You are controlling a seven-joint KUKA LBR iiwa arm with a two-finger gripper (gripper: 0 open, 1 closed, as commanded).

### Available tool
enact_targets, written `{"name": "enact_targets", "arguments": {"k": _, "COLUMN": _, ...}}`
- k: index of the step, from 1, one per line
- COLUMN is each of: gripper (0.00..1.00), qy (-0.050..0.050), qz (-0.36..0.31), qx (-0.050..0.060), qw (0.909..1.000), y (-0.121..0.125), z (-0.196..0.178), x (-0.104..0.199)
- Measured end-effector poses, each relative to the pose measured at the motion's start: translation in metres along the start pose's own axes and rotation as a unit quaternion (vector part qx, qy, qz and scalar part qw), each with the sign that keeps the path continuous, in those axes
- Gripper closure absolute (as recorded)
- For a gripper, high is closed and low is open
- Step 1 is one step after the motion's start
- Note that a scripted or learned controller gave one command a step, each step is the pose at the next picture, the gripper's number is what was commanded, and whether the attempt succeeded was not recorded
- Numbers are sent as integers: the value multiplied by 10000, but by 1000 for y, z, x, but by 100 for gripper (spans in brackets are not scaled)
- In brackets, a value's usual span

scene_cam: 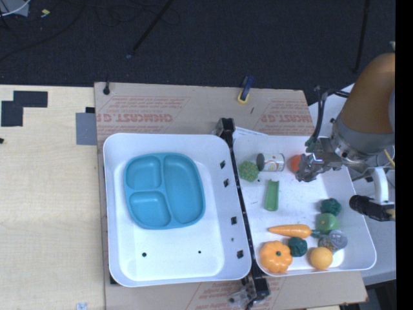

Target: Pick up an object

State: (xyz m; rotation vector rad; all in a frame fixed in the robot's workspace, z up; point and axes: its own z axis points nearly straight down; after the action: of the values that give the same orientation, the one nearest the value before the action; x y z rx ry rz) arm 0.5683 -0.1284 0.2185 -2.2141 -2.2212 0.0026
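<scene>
Several toy foods crowd the right bin (361,254). We judge the approach underway: our pincer (308,171) hovers beside a red-orange piece (295,163) at centre right, its spread unreadable. Next we must descend squarely over it.

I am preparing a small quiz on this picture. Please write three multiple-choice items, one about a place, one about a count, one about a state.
1. Where does the blue plate lie?
A. in the left bin
B. in the right bin
C. on the cardboard

2. How many sections does the blue plate have?
A. two
B. three
C. five

3. How does the carrot lie?
A. standing upright
B. flat on the bin floor
C. on the blue plate

Answers:
1 A, the plate rests inside the left bin.
2 B, two sections at the top and one below are divided by ridges.
3 B, the carrot lies lengthwise on the floor of the right bin.
</scene>
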Motion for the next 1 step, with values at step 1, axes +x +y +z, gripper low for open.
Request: {"name": "enact_targets", "arguments": {"k": 1, "gripper": 100, "qy": 0, "qz": 1, "qx": 1, "qw": 10000, "y": -25, "z": 1, "x": 47}}
